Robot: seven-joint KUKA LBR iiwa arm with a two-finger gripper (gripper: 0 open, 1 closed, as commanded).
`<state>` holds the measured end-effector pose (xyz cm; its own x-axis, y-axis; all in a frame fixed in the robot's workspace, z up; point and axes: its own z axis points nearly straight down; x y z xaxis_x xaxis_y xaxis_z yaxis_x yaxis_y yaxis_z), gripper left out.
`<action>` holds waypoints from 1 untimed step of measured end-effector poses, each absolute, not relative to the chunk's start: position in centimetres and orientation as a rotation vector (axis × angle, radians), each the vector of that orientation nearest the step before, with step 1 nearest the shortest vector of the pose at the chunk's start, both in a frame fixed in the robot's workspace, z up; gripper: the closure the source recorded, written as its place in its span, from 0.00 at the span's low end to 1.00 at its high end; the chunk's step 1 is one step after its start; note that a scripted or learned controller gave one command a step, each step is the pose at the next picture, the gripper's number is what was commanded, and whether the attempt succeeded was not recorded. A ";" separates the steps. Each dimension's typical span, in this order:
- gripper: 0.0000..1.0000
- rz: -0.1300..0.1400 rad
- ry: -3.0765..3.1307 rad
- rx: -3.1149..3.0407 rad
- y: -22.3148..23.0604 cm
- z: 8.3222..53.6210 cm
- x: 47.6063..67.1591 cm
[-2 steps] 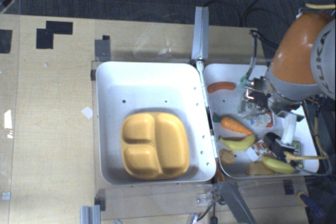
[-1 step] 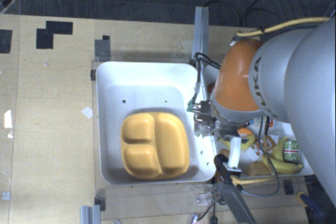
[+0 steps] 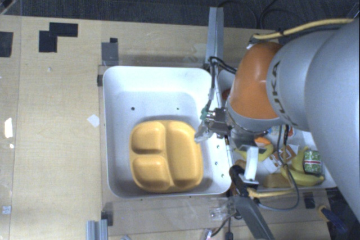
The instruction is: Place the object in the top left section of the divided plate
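The smooth, rounded grey metal arm [image 3: 320, 81] carries a glossy orange band [image 3: 253, 87] above its wrist, dark lettering on the grey shell beside it, and thin black cables [image 3: 216, 67] trailing along the wrist.

I note a pale wooden bench [image 3: 50, 137] bearing a white bin [image 3: 118, 93] at frame centre, with black patches [image 3: 56, 36] at upper left.
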<state>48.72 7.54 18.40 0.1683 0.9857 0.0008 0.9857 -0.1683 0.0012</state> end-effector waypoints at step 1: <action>0.00 0.012 2.476 1.924 12.6 10.8 49.0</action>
<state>48.95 12.63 10.80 -0.2469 0.9690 -0.0004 0.9690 0.2469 0.0097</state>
